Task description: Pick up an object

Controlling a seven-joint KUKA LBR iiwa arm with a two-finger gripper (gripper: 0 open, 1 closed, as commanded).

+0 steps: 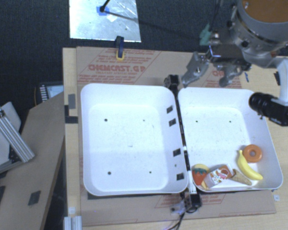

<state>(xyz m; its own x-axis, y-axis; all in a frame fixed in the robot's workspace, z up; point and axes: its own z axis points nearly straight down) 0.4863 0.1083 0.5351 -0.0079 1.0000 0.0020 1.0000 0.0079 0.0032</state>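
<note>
Several small items lie in the near right corner of the right bin (216, 104): a yellow banana (247, 166), an orange ring-shaped piece (252, 153), a red-orange round fruit (199, 174), a white and red packet (219, 175) and a brown cone-like piece (241, 178). My gripper (211, 75) hangs over the far edge of the right bin, well above and away from those items. It is open, and nothing is between its fingers (193, 74).
The left bin (129, 104) sits beside the right one, with a black clip strip (180, 128) along their shared edge. A black device (271, 108) overhangs the right bin's right rim. A metal sheet (104, 13) lies beyond the bench.
</note>
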